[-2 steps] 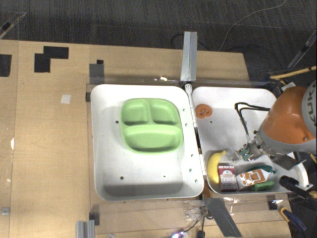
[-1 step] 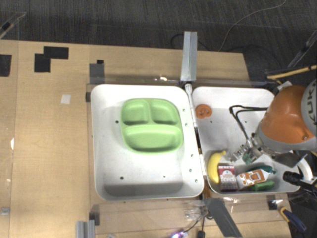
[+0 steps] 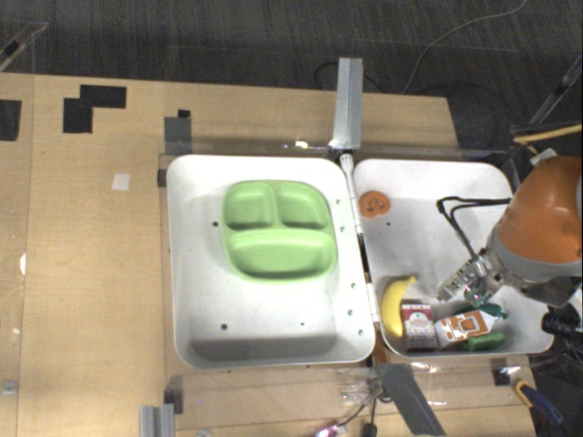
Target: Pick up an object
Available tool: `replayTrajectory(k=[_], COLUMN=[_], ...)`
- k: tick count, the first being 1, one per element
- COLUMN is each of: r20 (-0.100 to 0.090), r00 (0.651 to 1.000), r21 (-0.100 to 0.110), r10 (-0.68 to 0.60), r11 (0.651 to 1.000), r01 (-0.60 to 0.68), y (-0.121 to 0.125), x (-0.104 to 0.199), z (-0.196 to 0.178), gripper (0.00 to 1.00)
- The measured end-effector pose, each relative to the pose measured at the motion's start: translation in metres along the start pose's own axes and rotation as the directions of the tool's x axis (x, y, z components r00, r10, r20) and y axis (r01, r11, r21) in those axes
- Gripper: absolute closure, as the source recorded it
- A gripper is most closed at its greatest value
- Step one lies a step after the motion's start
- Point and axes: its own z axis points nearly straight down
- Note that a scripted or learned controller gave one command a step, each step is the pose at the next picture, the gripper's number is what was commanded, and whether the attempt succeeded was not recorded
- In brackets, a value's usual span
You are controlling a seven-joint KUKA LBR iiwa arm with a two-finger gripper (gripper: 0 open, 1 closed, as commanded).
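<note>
Arm, orange-banded, at frame right, its gripper (image 3: 467,282) low in the right bin (image 3: 428,185) over cartons (image 3: 442,326) beside banana (image 3: 393,305) at lower right; grip state indiscernible, nothing visibly lifted, pick judged pending.

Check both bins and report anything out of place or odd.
Nothing looks spilled or damaged. The green tray lies flat in the left bin. In the right bin, the banana and cartons are crowded into the near corner, and a small orange disc lies apart.
</note>
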Motion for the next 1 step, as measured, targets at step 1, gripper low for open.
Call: replayTrajectory(k=[1], r20=[0.001], r00=[0.992], r21=[0.001], r10=[-0.123], r11=[0.992], r01=[0.123], y=[-0.0404], x=[-0.0496], z=[-0.0185], gripper=[1.0])
